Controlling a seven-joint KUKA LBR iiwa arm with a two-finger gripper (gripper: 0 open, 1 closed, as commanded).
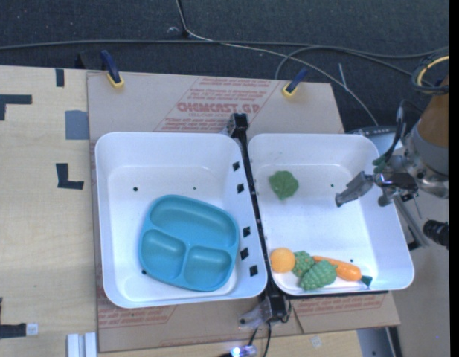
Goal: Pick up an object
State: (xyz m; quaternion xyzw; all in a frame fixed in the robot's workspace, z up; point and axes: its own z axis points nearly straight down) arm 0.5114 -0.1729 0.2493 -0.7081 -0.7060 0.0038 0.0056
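The right bin (329, 146) holds a green broccoli piece (283, 184) near its back left. Along its front wall lie an orange ball (282, 259), a green leafy toy (314, 271) and an orange carrot (342, 269), packed close together. My gripper (361, 194) hangs over the right side of this bin, to the right of the broccoli and apart from it. Its fingers (350, 190) are spread open with nothing between them.
The left bin (114, 155) holds a blue divided plate (189, 242). A black divider strip (245, 192) runs between the bins. Cables cross the dark floor behind the bench, and two clamps (111, 71) pin the cardboard under the bins.
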